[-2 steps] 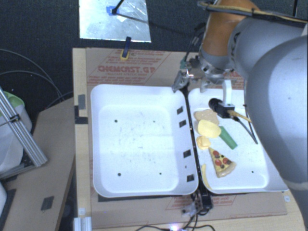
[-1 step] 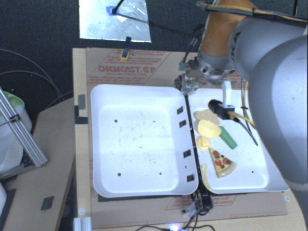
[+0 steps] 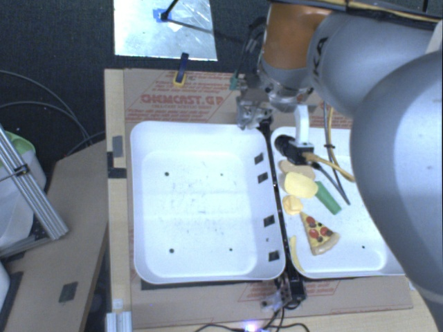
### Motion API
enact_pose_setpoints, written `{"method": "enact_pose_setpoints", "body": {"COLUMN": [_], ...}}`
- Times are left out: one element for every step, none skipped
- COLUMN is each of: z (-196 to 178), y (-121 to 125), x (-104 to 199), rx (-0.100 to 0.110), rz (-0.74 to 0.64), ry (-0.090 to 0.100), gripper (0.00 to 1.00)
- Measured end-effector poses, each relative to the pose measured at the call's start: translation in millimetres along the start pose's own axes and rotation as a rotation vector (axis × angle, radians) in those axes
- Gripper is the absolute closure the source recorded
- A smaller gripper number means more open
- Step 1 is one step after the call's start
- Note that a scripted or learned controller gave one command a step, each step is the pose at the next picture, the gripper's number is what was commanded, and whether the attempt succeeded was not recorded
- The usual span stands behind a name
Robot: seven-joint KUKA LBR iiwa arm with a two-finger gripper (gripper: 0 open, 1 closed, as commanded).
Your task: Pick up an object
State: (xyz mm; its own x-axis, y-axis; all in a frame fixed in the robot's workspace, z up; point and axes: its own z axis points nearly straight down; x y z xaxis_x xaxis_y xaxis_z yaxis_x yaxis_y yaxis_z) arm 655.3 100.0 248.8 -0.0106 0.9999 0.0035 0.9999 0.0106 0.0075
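Now the gripper hangs over the far rim between the bins; how wide it stands I cannot tell. Toys, a pizza slice among them, sit in the right bin. Best to centre over one piece before dropping.
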Motion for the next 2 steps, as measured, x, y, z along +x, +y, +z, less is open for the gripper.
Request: {"method": "enact_pose_setpoints", "body": {"z": [-1.2,-132.9], "y": [-69.2,-49.2], "x": [12.2,13.9], "rx": [0.010,-0.011], "rz": [0.004,0.005], "ry": [-0.002,0.000], "gripper": [1.00,1.00]}}
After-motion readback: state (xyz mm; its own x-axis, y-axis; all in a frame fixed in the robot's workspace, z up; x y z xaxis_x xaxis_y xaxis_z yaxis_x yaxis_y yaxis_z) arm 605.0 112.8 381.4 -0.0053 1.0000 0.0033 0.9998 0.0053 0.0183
